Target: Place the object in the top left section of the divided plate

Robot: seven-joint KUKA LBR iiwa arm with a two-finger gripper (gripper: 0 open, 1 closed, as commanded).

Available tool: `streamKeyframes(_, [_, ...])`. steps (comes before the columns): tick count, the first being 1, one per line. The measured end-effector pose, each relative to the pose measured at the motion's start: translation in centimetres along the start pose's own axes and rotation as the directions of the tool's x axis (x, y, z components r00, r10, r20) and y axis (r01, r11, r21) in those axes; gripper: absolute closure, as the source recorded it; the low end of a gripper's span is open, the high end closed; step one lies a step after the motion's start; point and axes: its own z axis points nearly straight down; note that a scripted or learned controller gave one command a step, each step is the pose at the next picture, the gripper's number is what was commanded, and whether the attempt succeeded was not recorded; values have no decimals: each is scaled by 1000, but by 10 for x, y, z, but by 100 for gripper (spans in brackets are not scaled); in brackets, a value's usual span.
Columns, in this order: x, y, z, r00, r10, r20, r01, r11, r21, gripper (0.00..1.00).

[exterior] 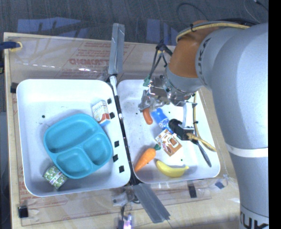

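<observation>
The pincer [149, 104] is hovering in the right bin; whether it is spread, I cannot tell. Just below it is lying a small orange sausage [148, 117], probably light and smooth, best gripped across its middle.

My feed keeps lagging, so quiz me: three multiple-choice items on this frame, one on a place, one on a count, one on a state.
1. Where does the divided plate lie?
A. left bin
B. right bin
C. the bench outside the bins

2. How many sections has the plate?
A. two
B. three
C. four

3. What do the plate's sections hold?
A. a banana
B. a carrot
C. nothing

Answers:
1 A, it rests on the left bin's floor.
2 B, ridges split it in three.
3 C, banana and carrot lie in the right bin.
</observation>
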Motion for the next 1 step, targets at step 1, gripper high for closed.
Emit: streamKeyframes(1, [8,-109,-9,961,-276,1,276,961,-2,100])
